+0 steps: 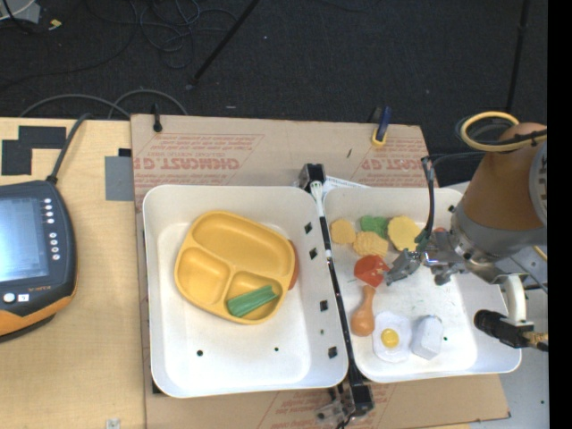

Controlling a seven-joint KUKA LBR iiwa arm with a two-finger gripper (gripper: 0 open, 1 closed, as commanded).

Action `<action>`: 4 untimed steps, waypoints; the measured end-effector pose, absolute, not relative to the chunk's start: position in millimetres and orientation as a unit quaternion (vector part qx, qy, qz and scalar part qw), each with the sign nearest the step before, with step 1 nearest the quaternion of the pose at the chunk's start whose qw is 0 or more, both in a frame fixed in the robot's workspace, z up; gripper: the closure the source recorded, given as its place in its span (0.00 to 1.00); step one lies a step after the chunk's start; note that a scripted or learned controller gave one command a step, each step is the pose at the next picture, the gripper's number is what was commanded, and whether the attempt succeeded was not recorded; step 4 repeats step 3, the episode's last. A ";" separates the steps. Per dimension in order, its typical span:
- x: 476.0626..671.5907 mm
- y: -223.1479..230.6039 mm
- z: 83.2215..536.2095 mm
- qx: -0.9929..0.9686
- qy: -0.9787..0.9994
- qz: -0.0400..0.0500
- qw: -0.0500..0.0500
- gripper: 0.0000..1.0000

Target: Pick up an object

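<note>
The right bin (487, 354) holds several toy foods: a red tomato-like piece (369, 269), yellow pieces (343, 231) (404, 232), a green piece (375, 225), an orange-brown drumstick shape (364, 311), a fried egg (390, 339) and a white lump (428, 336). My gripper (400, 267) is low in this bin, just right of the red piece and below the yellow ones. Nothing shows held in it. The grey arm with its orange band (500, 186) comes in from the right.
The left bin (170, 347) holds a yellow divided plate (234, 259) with a green piece (252, 300) in one compartment. A black divider (323, 275) runs between the bins. A control pendant (27, 253) lies on the bench at far left.
</note>
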State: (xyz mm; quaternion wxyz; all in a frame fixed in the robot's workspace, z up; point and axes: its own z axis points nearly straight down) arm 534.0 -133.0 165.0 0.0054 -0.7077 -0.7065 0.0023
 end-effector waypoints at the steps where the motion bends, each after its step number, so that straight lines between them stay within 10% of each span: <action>1: 508.8 -93.1 87.1 -0.707 -0.708 0.002 0.005 0.00; 2: 510.2 -96.8 100.6 -0.709 -0.705 0.002 0.003 1.00; 3: 475.1 -40.3 192.0 -0.705 -0.709 -0.002 0.001 1.00; 4: 475.1 -40.3 192.0 -0.705 -0.709 -0.002 0.001 1.00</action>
